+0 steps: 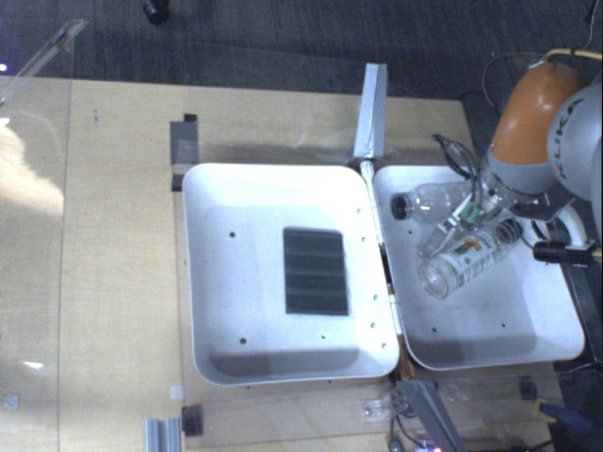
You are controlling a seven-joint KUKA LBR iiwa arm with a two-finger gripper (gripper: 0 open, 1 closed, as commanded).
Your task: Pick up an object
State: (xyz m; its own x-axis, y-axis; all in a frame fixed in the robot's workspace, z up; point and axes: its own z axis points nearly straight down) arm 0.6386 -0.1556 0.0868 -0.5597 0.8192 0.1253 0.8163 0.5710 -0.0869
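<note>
Bottle (462,262) first: a clear plastic one with a printed label, lying on its side in the right bin (528,347), tilted so its open mouth end points toward the bin's near-left part and its other end rises toward the arm. Just up and left of it lies a second bottle (429,201), also clear, with a dark cap pointing at the divider between the bins; the two bottles look close enough to touch or overlap, though the clear plastic makes that hard to call.

Right at the upper end of the labelled bottle sits the gripper (480,210), low over the bin, down among the two bottles. How the gripper is set cannot be told from here: the clear plastic and the wrist hardware blur together, and nothing shows plainly whether either bottle is in its grasp. Above the gripper, the arm (565,149) comes in from the right, grey, its orange band (532,111) just up from the bottles. Dark cables loop near the bin's far edge beside the wrist.

Left of the bottles, across the divider, is the left bin (226,205), white and shallow, with a dark ribbed block (316,271) lying flat near its middle, well apart from the bottles. Both bins rest on a pale wooden bench (104,252). A grey upright post (370,111) stands at the far end of the divider.
</note>
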